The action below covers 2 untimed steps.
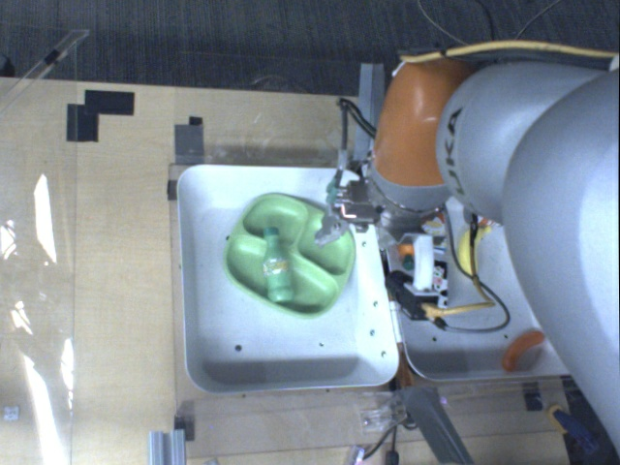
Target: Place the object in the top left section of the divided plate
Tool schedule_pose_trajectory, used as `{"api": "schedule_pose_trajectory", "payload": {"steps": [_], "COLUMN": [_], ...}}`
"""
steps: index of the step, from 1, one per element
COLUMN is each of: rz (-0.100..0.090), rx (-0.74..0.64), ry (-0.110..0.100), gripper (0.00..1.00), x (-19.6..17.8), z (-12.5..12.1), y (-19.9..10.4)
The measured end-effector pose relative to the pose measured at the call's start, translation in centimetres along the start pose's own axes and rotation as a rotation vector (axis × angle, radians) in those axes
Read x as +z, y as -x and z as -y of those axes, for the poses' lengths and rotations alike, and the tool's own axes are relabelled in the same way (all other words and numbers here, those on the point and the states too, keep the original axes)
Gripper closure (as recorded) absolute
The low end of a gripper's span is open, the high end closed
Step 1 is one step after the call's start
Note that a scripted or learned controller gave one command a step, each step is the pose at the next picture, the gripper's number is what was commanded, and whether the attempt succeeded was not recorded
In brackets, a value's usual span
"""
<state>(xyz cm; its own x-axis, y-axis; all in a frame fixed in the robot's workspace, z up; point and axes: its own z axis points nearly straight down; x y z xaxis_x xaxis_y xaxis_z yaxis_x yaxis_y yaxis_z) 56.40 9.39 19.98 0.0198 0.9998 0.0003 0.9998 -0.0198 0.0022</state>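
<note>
Pale wooden tabletop [116, 260], left white bin [281, 356] holding green divided plate [291, 250], clear object [276, 264] lying across its middle ridge. Claw [339, 216] over plate's right rim, grip impossible to tell. Placing apparently unfinished; next, nudging toward top left section

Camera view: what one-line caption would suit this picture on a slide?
Grey arm with orange band hangs beside a green divided plate bearing a small clear bottle, in the left shallow white bin.
</note>
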Motion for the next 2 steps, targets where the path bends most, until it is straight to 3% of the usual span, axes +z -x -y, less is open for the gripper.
{"api": "schedule_pose_trajectory", "payload": {"steps": [1, 2], "rz": [-0.003, 0.001], "rx": [0.412, 0.481], "ry": [0.004, -0.002], "gripper": [0.00, 0.00], "x": [8.9, 6.8], "z": [-2.7, -0.5], "y": [-2.6, -13.5]}}
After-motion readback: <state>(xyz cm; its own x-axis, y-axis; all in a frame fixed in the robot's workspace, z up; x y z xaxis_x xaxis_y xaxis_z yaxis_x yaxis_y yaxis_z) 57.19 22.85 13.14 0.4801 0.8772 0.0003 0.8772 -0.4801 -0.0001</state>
